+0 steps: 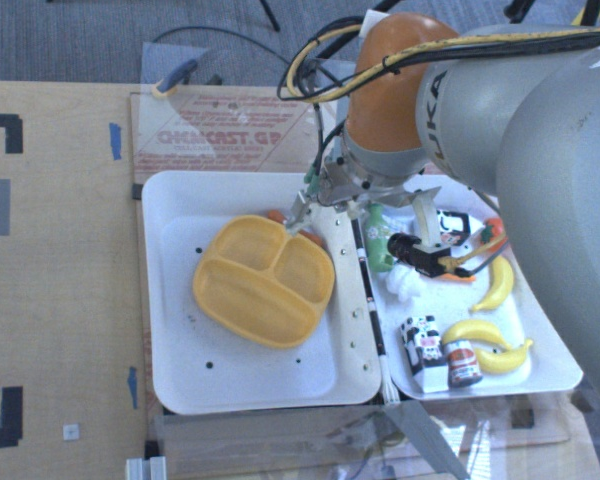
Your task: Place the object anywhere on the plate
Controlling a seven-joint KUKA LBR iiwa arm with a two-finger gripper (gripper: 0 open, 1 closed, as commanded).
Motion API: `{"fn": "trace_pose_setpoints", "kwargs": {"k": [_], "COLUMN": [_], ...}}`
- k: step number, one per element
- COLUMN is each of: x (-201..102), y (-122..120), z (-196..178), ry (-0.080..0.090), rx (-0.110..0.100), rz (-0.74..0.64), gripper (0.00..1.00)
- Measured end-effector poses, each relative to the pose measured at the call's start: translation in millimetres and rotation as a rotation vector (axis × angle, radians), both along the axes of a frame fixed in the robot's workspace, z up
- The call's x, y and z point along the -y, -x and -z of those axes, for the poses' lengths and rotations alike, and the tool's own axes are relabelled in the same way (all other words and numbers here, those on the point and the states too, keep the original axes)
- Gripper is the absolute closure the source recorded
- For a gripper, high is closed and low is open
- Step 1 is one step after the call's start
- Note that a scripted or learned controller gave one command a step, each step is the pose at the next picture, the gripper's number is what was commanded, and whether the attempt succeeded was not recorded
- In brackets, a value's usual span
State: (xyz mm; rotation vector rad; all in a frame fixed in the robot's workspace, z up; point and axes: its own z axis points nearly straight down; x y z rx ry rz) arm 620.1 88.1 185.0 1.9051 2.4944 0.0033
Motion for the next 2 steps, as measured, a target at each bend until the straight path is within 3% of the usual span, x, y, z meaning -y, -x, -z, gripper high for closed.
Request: {"fn": "trace_pose_setpoints", "kwargs": {"k": [1,2], "x": [0,-101], "y": [-1,18], "z": [-11,30], "ry": [0.000,0.000], "rx": [0.004,-0.006], "rz": [0.000,0.341], "gripper": [1.00,1.00]}}
